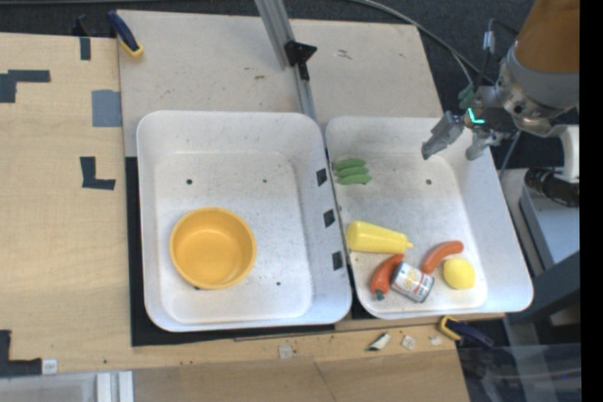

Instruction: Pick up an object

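Your jaws (459, 140) hang apart over upper right corner of right bin (495, 231), nothing between them. Landmark: yellow bowl (213, 246) in left bin (170, 141). Objects you could pick all lie right of bowl, in right bin: green pod (351, 170) up and right of it; yellow corn (377, 238) level with it; red pepper (383, 275), small can (412, 281), orange sausage (442, 255), lemon (459, 273) clustered further right. All well apart from jaws.
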Motion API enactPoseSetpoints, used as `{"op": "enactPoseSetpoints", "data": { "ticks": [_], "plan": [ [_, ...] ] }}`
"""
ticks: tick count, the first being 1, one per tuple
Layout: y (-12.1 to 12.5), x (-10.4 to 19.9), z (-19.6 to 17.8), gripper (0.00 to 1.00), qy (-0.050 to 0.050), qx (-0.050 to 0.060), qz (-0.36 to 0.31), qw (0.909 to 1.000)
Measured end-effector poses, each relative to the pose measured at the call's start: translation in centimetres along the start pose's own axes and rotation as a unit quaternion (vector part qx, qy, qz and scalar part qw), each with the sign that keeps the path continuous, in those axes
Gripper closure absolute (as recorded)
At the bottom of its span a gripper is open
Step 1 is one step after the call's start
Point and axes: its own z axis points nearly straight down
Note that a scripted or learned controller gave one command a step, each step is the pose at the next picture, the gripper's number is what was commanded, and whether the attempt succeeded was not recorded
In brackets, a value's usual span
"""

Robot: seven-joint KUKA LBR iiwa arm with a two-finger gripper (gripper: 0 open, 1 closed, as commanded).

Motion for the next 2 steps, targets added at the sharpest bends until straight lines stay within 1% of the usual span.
{"op": "enactPoseSetpoints", "data": {
  "ticks": [1, 2],
  "plan": [
    [0.1, 0.0, -0.2, 0.0, 0.0, -0.002, 0.0, 1.0],
    [-0.6, -0.2, 6.3, 0.0, 0.0, 0.002, 0.001, 1.0]
  ]
}}
